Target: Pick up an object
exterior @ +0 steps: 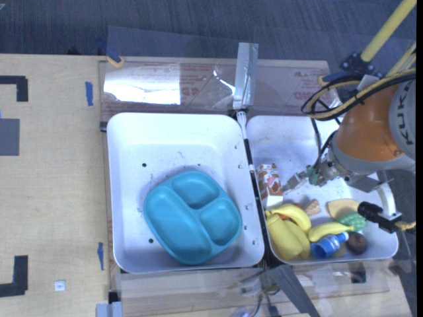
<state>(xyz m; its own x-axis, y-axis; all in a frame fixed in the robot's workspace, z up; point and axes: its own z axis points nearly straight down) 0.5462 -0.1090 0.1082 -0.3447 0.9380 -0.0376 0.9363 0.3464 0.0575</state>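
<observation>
While my arm reaches in from the right, my hand [316,176] hangs over the middle of the right bin [284,132], pointing left; it is too small and blurred here for me to tell how it is set, and I see nothing in it. Below it, along the bin's near side, lie a small brown-and-white packet [268,179], a yellow banana [293,213] with its long axis running left to right, a yellow pepper-like piece [285,238], a second banana [328,230], a blue cup [328,246], a green bit [353,221] and a dark round thing [357,242]. The left bin [132,137] holds a blue divided plate [192,215], turned at a slant. Both bins sit on the bench [46,177].
</observation>
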